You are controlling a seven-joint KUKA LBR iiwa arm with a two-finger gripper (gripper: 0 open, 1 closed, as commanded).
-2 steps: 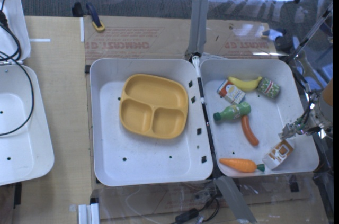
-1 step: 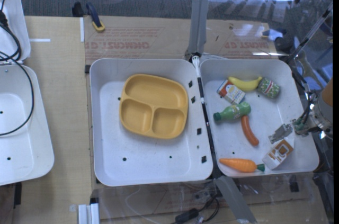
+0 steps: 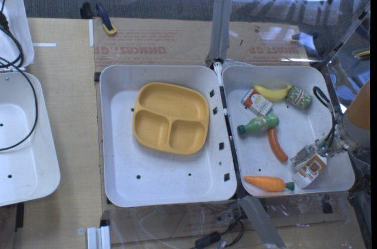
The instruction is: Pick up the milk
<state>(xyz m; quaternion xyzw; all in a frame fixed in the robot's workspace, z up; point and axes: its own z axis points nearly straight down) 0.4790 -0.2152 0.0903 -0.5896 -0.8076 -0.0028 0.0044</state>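
1. The arm [image 3: 360, 115] reaches in from the right; its gripper [image 3: 321, 150] sits low over the right bin [image 3: 235, 142].
2. Finger spacing: cannot tell.
3. The milk [image 3: 310, 169], a white-and-brown carton, lies tilted beside the gripper, near the bin's right front corner.

This is a robotics lab or test cell, not a home or kitchen. Two shallow white plastic bins [image 3: 112, 142] sit side by side on a pale wooden worktop [image 3: 65, 65], with a flattened sheet of brown printed cardboard [image 3: 159, 45] under their far edge. The food in the right bin is toy-like plastic: a small orange carrot with a green stub [image 3: 268, 183] and a yellow banana [image 3: 272, 92]. The left bin carries a yellow three-compartment plastic tray [image 3: 171, 118]. Black cables [image 3: 17, 59] loop over white equipment at the left, and clear panels on grey metal posts [image 3: 221, 30] fence the worktop.
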